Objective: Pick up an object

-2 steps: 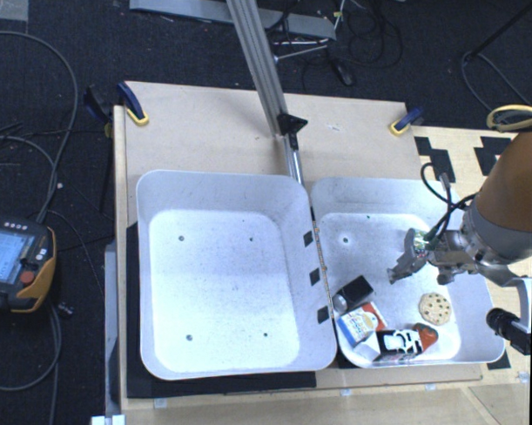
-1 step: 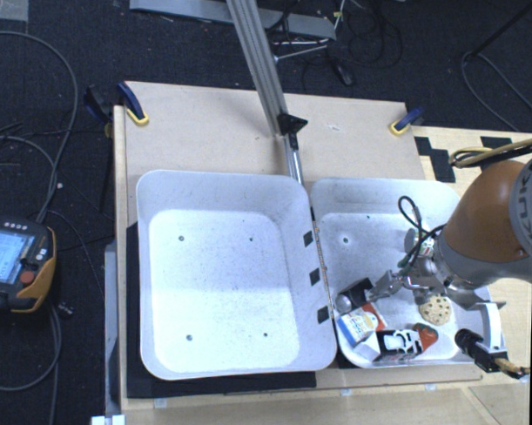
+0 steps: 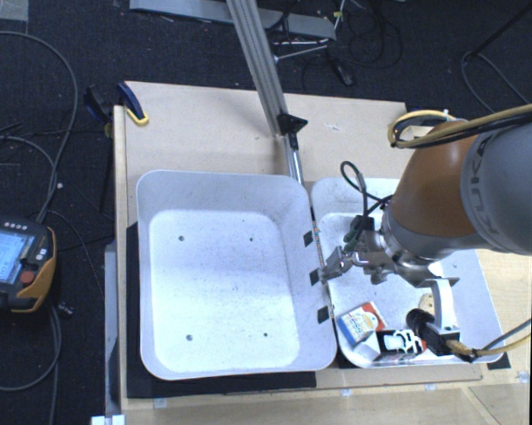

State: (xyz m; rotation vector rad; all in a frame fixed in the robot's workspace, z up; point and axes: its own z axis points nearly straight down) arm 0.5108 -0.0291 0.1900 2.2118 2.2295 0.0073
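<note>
Arm [image 3: 458, 197] over right bin [image 3: 336, 210]. Tool [image 3: 356, 258] low near bin's left wall; finger state: cannot tell. Small box [image 3: 361, 323] and black-white object [image 3: 401, 343] lie at bin's near edge.

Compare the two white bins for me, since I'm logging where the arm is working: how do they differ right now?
The left bin lies fully in sight, while the right bin is largely covered by the arm. The left bin's floor shows only small dark dots; the right bin holds a few items near its front edge, among them a small red, white and blue packet. The tool hangs over the right bin, not the left. Both are shallow, white, with rounded corners.
</note>
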